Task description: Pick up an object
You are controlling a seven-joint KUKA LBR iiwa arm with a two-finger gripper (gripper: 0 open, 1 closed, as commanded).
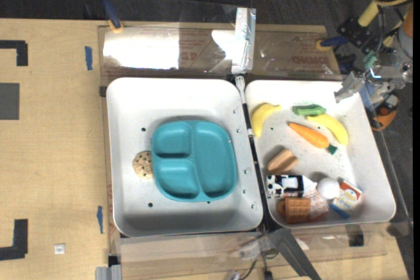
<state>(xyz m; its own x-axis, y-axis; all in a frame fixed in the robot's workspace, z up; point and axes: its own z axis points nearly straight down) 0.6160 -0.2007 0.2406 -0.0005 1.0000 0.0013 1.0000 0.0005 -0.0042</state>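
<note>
Tan cardboard bench (46,160) bears, seemingly, two white bins (125,101)

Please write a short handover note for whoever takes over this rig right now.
Gripper: at the right bin's far right corner, above the rim, holding nothing.
Right bin: two bananas, carrot, green piece, bread roll, waffle, small cartons.
Left bin: teal divided plate, cookie beside it.
Done: nothing picked.
Left: descend, grasp one object, lift.
</note>
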